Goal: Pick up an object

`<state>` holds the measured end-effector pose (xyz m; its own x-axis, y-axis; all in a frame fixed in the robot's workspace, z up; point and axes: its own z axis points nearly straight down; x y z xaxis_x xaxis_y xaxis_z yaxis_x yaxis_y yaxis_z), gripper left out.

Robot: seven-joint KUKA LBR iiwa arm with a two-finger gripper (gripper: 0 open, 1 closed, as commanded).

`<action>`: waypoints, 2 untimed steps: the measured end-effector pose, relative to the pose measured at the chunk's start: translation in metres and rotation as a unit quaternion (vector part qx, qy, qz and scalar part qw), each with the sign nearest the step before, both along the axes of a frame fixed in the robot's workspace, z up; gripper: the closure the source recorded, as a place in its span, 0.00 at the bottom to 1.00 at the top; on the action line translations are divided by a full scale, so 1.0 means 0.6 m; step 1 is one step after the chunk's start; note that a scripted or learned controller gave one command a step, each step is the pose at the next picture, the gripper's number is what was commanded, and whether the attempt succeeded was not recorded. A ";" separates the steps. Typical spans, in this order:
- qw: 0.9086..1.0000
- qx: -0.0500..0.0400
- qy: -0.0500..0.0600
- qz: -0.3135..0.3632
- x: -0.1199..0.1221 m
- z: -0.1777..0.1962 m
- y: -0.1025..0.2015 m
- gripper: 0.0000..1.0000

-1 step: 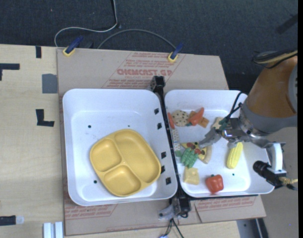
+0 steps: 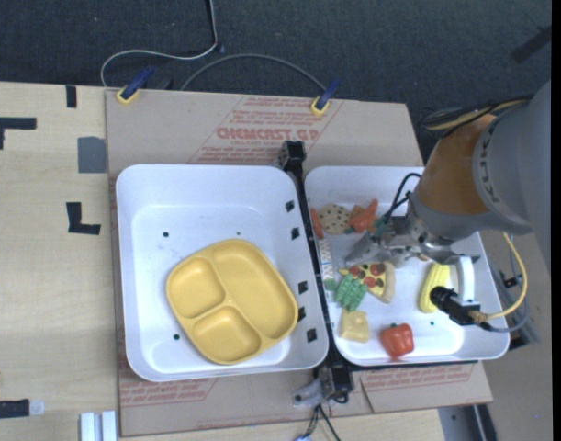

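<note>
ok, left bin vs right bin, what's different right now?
The left bin holds one big thing, a yellow divided plate; the right bin holds several small toy foods, including a pizza slice and a red pepper. The gripper is down in the right bin, not the left bin. Both are shallow, white and side by side.

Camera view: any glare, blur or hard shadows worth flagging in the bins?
Camera view: lighting is soft and even, with only faint shadow under the yellow three-compartment plastic plate; the glossy white left bin shows no blown-out glare; the frame is slightly soft overall, so the small pizza-slice toy and green toy lack fine detail; the grey arm's gripper is blurry.
</note>
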<state>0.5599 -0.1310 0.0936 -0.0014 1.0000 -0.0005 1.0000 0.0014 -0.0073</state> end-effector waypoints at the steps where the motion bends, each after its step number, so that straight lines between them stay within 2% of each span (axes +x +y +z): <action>1: 1.000 0.000 -0.006 0.001 0.134 -0.016 0.004 0.00; 2: 1.000 -0.001 0.003 0.002 0.178 -0.016 0.022 0.00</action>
